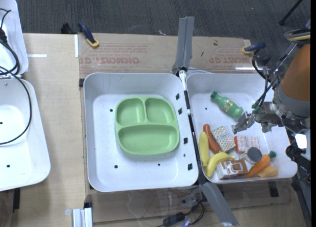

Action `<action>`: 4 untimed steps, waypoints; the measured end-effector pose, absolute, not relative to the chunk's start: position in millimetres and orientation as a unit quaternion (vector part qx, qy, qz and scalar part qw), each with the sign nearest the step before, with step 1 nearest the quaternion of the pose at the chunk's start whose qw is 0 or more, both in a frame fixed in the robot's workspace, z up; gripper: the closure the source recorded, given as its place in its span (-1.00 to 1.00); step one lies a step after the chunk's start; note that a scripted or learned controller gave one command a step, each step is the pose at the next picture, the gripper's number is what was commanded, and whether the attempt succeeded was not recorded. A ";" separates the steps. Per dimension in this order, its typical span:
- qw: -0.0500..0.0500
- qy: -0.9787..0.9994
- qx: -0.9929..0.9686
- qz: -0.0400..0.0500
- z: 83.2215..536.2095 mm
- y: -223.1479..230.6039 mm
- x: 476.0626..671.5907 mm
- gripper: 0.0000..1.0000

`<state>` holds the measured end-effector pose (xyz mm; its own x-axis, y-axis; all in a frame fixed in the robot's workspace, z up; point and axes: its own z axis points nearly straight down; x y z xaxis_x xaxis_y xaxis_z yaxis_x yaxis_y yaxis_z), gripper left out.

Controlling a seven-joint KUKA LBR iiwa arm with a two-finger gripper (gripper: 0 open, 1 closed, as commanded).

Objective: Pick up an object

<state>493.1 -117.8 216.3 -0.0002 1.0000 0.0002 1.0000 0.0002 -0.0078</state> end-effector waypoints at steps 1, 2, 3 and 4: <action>0.001 -0.761 -0.649 0.001 88.9 -134.7 586.4 -1.00; 0.003 -0.760 -0.650 0.002 94.4 -136.1 586.0 1.00; 0.002 -0.735 -0.678 0.003 240.6 -55.7 588.8 1.00; 0.001 -0.718 -0.696 0.003 342.7 -16.5 660.0 1.00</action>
